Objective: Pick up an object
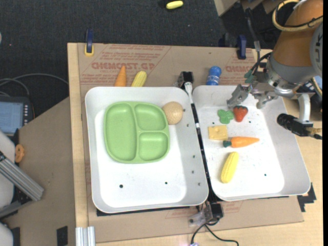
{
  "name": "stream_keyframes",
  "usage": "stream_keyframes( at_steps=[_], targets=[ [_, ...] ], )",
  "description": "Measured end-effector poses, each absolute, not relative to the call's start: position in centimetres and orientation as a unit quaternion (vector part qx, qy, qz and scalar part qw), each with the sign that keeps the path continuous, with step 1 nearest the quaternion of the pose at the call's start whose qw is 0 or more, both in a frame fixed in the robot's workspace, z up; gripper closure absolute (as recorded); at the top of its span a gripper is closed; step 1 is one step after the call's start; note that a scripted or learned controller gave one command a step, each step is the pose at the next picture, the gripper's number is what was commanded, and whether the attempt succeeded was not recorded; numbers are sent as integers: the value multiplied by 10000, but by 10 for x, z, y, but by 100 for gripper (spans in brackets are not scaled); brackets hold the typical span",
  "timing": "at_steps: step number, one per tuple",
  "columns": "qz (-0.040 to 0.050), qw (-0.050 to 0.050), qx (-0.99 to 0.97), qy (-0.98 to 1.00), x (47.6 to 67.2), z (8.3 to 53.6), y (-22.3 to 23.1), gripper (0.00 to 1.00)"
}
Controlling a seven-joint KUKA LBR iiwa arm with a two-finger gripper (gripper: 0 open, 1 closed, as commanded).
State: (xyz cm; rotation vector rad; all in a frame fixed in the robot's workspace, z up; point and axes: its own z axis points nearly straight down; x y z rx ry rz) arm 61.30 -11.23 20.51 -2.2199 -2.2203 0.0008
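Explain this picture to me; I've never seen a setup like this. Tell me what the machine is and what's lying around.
One camera looks down at a slant on a bench. The grey arm with an orange band is a robot reaching in from the right. Its gripper hovers over the right bin, near a strawberry and green toy. That bin also has a cheese piece, carrot and corn cob. The left bin has a green divided plate and a beige ball. I can't see anything held.

Grey arm [287, 65], orange band [302, 14], metal gripper [249, 97]
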Motion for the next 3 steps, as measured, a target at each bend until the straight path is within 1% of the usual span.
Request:
stream_keyframes(
  at_steps=[1,2,3],
  targets=[
    [25,31,-7081,-7061,617,139,-143,0],
    [-8,-8,-7056,-7086,661,91,-111,0],
    [-15,-27,-7065,-7077,661,105,-113,100]
  ],
)
